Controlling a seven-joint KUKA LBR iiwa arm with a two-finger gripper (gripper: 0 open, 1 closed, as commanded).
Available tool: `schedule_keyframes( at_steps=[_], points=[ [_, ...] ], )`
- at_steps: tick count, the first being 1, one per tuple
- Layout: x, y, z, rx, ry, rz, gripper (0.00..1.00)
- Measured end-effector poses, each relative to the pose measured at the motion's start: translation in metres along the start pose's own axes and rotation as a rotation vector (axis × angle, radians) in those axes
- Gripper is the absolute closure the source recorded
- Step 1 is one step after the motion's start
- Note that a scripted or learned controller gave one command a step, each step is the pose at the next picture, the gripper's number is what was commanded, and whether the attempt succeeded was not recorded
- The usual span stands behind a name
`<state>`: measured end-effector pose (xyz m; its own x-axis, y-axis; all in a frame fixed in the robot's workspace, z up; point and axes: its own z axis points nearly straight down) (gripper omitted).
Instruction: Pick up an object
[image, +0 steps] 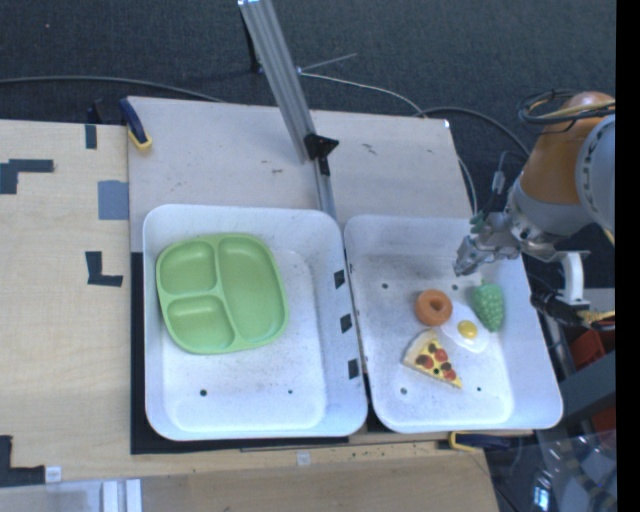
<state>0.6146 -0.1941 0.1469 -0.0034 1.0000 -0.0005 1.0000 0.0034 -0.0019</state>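
One arm (560, 170) reaches in from the right, gripper (470, 258) low over the right bin (400, 400); finger state cannot be determined. Nearby lies a brown doughnut (434, 307).

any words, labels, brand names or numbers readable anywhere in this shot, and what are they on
None can be read.
The green divided plate, toy donut, pizza slice and both white bins carry no print.
The grey tape marks on the wooden board are plain shapes, not letters.
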Motion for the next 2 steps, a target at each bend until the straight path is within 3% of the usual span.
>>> schedule_keyframes(
  at_steps=[1,2],
  points=[
    [-0.0071,-0.0007,-0.0608,-0.006,-0.001,0.003,1.00],
    [-0.0067,-0.0005,-0.0606,-0.002,0.001,0.002,1.00]
  ],
)
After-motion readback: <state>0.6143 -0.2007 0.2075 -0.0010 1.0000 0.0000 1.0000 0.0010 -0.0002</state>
